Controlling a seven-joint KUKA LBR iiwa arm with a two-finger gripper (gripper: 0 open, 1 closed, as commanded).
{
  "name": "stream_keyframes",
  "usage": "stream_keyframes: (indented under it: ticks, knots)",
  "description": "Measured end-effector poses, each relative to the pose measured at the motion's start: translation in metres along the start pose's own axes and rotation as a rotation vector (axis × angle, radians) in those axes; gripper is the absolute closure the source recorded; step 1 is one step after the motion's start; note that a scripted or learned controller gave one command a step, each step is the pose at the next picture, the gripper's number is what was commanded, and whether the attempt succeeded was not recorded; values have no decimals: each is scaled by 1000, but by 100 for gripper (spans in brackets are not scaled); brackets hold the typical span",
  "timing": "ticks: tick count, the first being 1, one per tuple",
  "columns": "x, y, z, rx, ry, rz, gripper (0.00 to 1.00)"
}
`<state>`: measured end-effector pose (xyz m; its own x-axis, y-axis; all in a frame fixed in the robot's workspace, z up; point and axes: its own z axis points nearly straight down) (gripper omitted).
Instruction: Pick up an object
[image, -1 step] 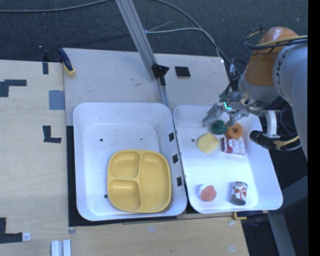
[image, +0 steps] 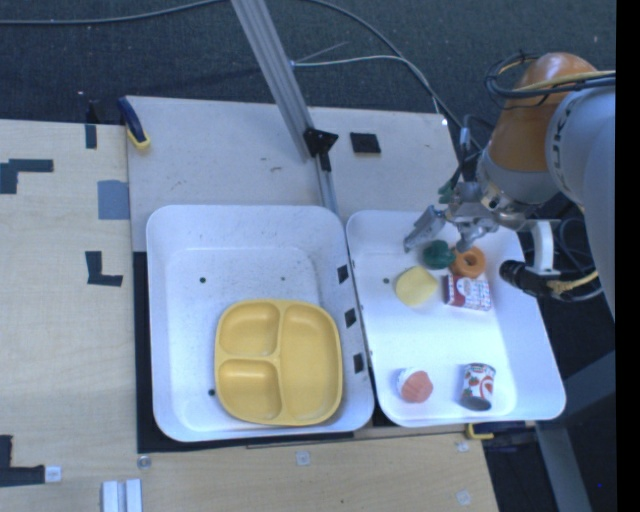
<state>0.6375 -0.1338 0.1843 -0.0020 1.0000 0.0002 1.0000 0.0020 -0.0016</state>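
On the bench: two white bins sit side by side, their inner rims nearly touching.
Left bin (image: 180, 300): the larger of the two in view; it holds one thing, a yellow tray.
Tray (image: 279, 362): divided into compartments, lying flat toward the near right part of the left bin, close to the near rim. Nothing lies in its compartments.
Right bin (image: 520, 350): holds the small things, in a far cluster and a near pair.
Far cluster: a green piece (image: 436, 254), an orange ring (image: 468, 263), a red and white packet (image: 469, 292) and a yellow lump (image: 416, 287).
Green piece: farthest of the cluster, just beside the ring on its left.
Orange ring: touching the far edge of the packet.
Packet: lying flat, just right of the lump.
Yellow lump: rounded, on the left of the cluster.
Near pair: a red and white ball (image: 413, 386) and a red and white can (image: 478, 386), apart from each other, close to the near rim.
Can: tilted or lying, dark at its near end.
Arm: reaches in from the right over the far part of the right bin.
Gripper (image: 450, 238): over the far cluster, fingers spread, one ending left of the green piece, the other at the ring; nothing is clamped between them.
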Motion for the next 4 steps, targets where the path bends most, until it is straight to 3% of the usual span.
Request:
stream_keyframes:
  ticks: [1, 2, 3, 4]
  knots:
    - [9, 2, 50, 5, 0, 0, 0]
    - [9, 3, 101, -3, -3, 0, 0]
    - [9, 4, 87, -6, -4, -1, 100]
    - [13, 8, 24, -7, -1, -1, 100]
